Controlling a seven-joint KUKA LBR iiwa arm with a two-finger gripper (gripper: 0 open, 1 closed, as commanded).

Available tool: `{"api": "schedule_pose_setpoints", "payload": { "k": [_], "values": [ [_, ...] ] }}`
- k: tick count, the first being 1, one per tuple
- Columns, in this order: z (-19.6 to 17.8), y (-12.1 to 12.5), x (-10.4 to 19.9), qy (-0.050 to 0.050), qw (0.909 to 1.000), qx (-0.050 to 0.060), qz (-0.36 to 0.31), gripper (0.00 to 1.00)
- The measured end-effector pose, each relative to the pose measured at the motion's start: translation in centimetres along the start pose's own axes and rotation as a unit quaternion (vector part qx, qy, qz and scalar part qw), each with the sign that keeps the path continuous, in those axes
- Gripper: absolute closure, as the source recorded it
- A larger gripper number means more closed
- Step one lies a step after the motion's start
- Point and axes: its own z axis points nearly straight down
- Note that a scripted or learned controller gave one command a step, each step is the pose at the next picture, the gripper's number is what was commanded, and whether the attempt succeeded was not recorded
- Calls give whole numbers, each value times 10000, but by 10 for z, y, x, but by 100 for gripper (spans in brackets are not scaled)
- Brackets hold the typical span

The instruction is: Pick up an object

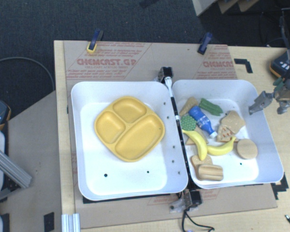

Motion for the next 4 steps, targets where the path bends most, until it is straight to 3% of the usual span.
{"api": "schedule_pose_setpoints", "payload": {
  "k": [1,2,4],
  "values": [
    [-7,2,1,-17,10000,-66,-19,0],
    [48,9,9,-3,10000,-40,-28,0],
    [149,-1,17,-4,10000,-46,-18,0]
  ]
}}
